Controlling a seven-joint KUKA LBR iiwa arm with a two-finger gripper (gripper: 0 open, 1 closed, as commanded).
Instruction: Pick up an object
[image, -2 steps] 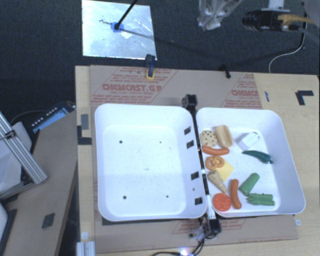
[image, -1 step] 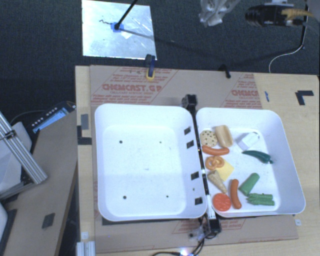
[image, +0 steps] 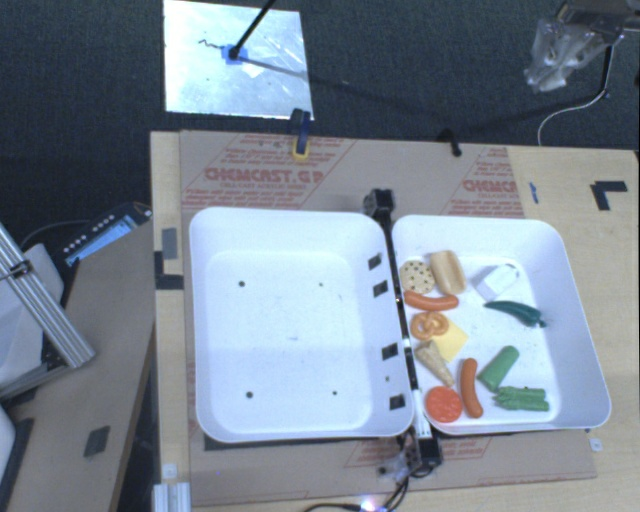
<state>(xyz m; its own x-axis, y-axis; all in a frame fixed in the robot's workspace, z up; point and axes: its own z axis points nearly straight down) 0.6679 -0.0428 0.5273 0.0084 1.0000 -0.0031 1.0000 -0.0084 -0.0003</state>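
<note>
The right bin (image: 578, 330) holds several toy foods: a cookie (image: 416, 275), a bread roll (image: 447, 270), a sausage (image: 431, 299), a pretzel (image: 430, 325), a yellow cheese wedge (image: 451, 341), a red tomato (image: 444, 404), an orange sausage (image: 470, 387), a green cucumber (image: 497, 367), green beans (image: 522, 399), a dark green pepper (image: 515, 312) and a white piece (image: 497, 280). My gripper (image: 556, 55) is a blurred shape in the top right corner, far behind the bench and well away from both bins.
The left bin (image: 290, 330) lies beside the right one, joined by a black clipped divider (image: 395, 300). A shiny sheet (image: 238, 60) lies behind the bench. A cable (image: 570, 108) curves near the gripper. A metal rail (image: 40, 310) stands at left.
</note>
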